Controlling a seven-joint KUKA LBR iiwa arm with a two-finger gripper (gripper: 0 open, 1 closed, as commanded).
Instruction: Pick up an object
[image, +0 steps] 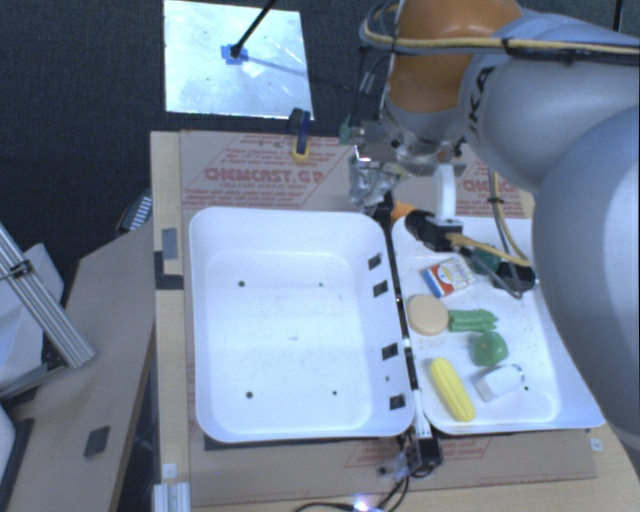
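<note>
Candidate objects lie in the right bin (570, 395), centre-right of frame: yellow corn (451, 389), tan disc (428, 315), green piece (489, 347). The gripper (372, 190) hangs at upper centre over the bins' far edge, probably positioning; its claw state cannot be determined.

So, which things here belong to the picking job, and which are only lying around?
For the job:
- hand, at the far edge between the bins
- right bin, holding the corn cob, round tan piece, green pieces, small card box, white block
- left bin

Just lying about:
- cardboard sheet under the bins
- shiny panel behind
- metal rail at left
</note>
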